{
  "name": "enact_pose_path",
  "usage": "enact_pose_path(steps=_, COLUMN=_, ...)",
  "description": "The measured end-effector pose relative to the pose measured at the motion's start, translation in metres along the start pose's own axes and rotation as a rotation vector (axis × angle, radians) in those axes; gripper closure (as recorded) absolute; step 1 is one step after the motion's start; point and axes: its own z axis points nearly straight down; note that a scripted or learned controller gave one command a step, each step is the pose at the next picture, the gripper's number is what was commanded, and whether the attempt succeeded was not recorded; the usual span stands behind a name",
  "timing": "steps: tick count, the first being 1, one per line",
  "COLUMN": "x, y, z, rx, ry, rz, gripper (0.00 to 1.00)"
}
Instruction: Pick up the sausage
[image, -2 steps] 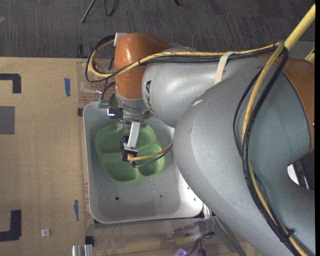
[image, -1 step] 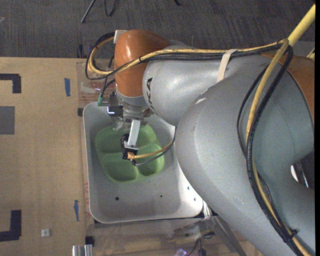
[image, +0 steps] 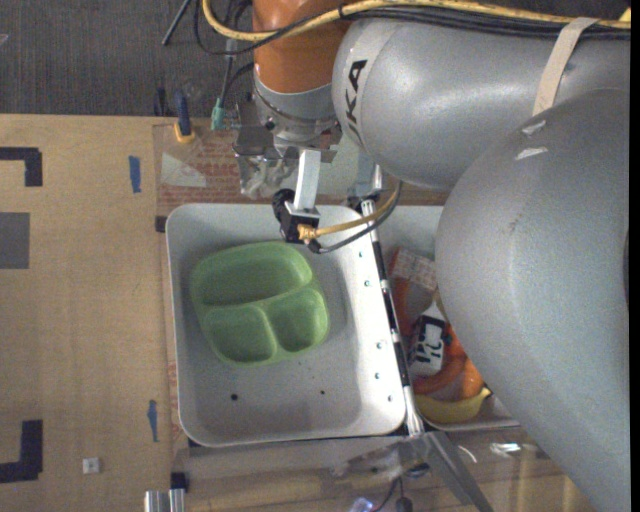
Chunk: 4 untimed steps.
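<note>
The end effector (image: 258, 180), released or clenched I cannot tell, hangs near the green tray (image: 260, 300) while the likely sausage (image: 401, 297) lies well apart from it amid clutter, so a grasp risks the wrong item.

The letters "KA" can be read on the grey arm (image: 420, 90).

The green divided plate (image: 262, 305) looks like matt plastic. The white bin (image: 290, 412) under it is smooth plastic with a faint sheen. The counter (image: 80, 300) is pale, matt, wood-like board. The arm (image: 470, 100) has a smooth, softly glossy grey shell.
</note>
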Motion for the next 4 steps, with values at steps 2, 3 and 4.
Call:
enact_pose_path(steps=2, x=-0.006, y=-0.001, z=-0.052, rx=0.005, ry=-0.002, rz=0.203, gripper=1.00)
enact_pose_path(steps=3, x=0.001, y=-0.074, z=0.133, rx=0.006, ry=0.000, rz=0.050, gripper=1.00)
enact_pose_path(steps=4, x=0.001, y=-0.073, z=0.132, rx=0.004, ry=0.000, rz=0.050, gripper=0.00)
